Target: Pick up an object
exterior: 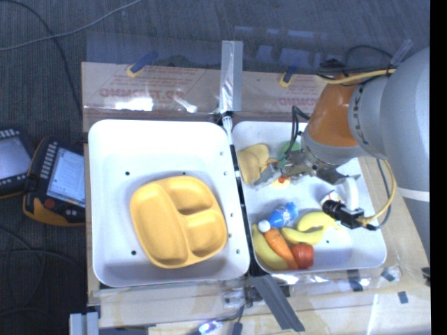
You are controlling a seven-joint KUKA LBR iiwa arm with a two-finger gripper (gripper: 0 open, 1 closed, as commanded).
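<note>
The right bin [363,257] holds several toy foods. A pale yellow piece [251,159] lies at its upper left. A blue bottle with a white cap [281,216] sits in the middle. Below it lie a banana [269,251], a carrot [279,241], a red piece [303,255] and another yellow fruit [313,225]. My gripper [271,176] hangs low over the bin's upper left, just right of the pale yellow piece. A small orange bit [282,181] and a green piece [288,148] show beside it. I see nothing clearly held.
The left bin [112,152] carries a yellow divided plate [179,218]. The arm's orange band [334,121] and grey body cover the right bin's upper right. A black cable plug [342,211] hangs over the bin. A handheld pendant [56,180] lies left of the bench.
</note>
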